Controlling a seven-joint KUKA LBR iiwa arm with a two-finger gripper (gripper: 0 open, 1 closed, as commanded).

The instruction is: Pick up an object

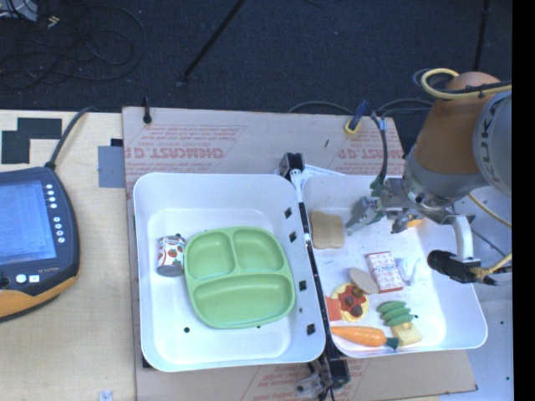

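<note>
My gripper [386,215] hangs low over the back of the right bin [447,312], its fingers spread open with only bare bin floor between them. A slice of bread [328,230] lies just to its left. In front of it sit a small red-and-white box [384,271], a beige oval piece [364,280] and a crumpled white item [410,267]. Nearer the front edge are a toy pizza [351,301], a carrot [361,335], a green vegetable [394,312] and a yellow block [408,333].
The left bin [159,332] holds a green divided plate [238,276] and a small can [170,255] beside it. A divider with black clips [299,249] separates the bins. A control tablet [33,232] lies on the bench at far left.
</note>
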